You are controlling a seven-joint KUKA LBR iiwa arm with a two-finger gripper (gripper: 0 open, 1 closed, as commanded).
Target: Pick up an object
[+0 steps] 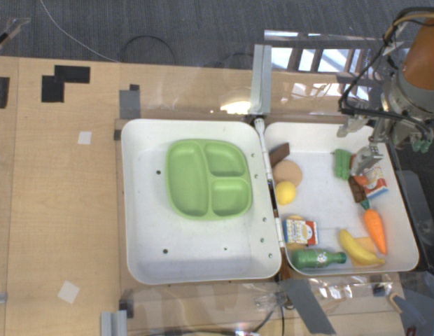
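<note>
Camera view from above takes in both white bins side by side on the wooden bench. Over on the left, the left bin (143,250) holds a light green divided plate (207,178) with three compartments, lying flat near the middle.

Moving across the divider, the right bin (311,156) holds all the small things that could be picked. Against its left wall sit a dark brown block (278,152), a tan rounded piece (288,171) just below it, and a yellow lemon (285,192) touching that. Lower down lies a small carton (301,231) with a colourful printed face; the print is too small for me to read. Beside the bin's near wall a green bottle (318,259) lies on its side, its label unreadable too. Next to it a yellow banana (358,249) curves along the corner, with an orange carrot (375,230) just above, pointing down the bin.

Farther right and up, a green toy piece (341,164) stands near a brown and red-white packet (366,185). The gripper (365,161) hangs right over that cluster, close beside the green piece and above the packet. Whether its hand is wide or narrow I cannot tell, and I see nothing held in it.
</note>
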